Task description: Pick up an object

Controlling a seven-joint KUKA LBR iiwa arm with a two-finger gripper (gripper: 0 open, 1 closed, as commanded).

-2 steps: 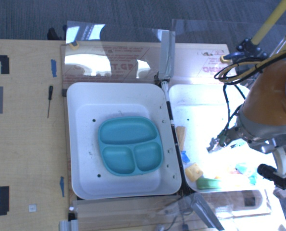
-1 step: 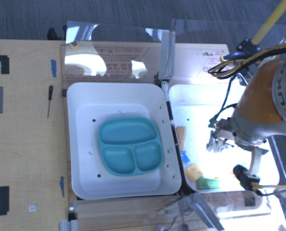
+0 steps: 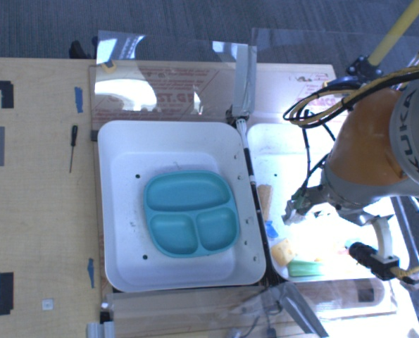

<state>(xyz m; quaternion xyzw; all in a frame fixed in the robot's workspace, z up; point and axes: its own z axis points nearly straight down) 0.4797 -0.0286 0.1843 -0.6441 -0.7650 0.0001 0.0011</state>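
Note:
In the right bin [image 3: 279, 143] several small objects lie along the left wall: a tan stick-like piece [image 3: 265, 198], a small blue item [image 3: 270, 230], a yellow chunk [image 3: 281, 251] and a green object [image 3: 305, 267] near the front edge. My gripper [image 3: 296, 208] hangs low over the middle of this bin, just right of the tan piece and above the yellow chunk. The grey and orange arm [image 3: 371, 143] covers much of the bin behind it. I see nothing clearly held.
The left bin [image 3: 121, 153] holds a teal divided plate [image 3: 191, 212]. A clear partition [image 3: 243, 83] stands behind the two bins. Black cables [image 3: 315, 111] loop off the arm over the right bin. A screwdriver [image 3: 72, 146] lies on the wooden bench at the left.

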